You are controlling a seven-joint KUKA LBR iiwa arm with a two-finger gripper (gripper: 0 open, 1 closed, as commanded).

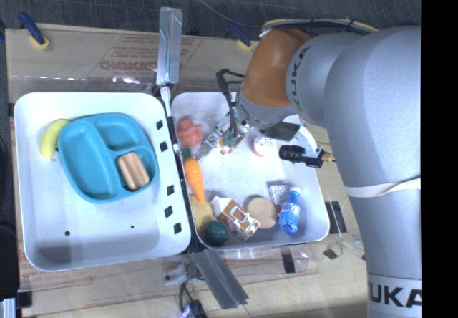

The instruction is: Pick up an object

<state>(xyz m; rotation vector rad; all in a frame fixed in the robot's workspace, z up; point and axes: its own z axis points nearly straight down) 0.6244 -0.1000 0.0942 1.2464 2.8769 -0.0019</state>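
Pink lumpy toy (187, 130) lies in the right white bin (315, 198), just above the orange carrot (194, 177), and I cannot tell the claw (227, 139) state, so the claw near the toy should drop straight down and squeeze gently.

Grey arm (372, 116), orange band, black KUKA lettering.
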